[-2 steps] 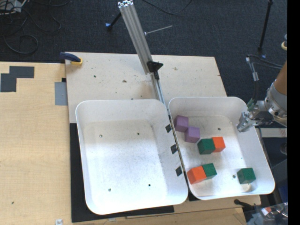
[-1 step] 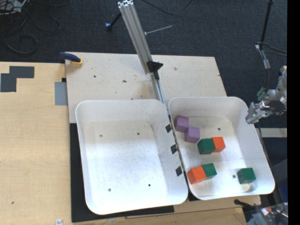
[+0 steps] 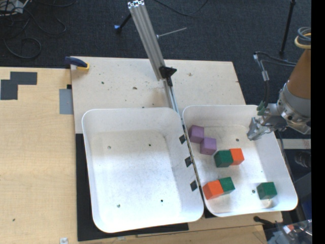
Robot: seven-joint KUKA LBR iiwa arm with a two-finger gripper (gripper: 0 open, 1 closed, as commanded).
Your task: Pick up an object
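White right bin's (image 3: 284,159) rim meets gripper (image 3: 255,131).

Grey arm with orange band (image 3: 304,80) runs off the right edge, upper links cut off. Metal two-finger tool (image 3: 255,129) too small and blurred to read its fingers. Wooden desk (image 3: 30,156) cropped at left and bottom edges.

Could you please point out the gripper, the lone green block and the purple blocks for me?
gripper (image 3: 255,131): camera view, at its fingertips.
lone green block (image 3: 266,190): camera view, top face.
purple blocks (image 3: 207,146): camera view, nearer block's top.
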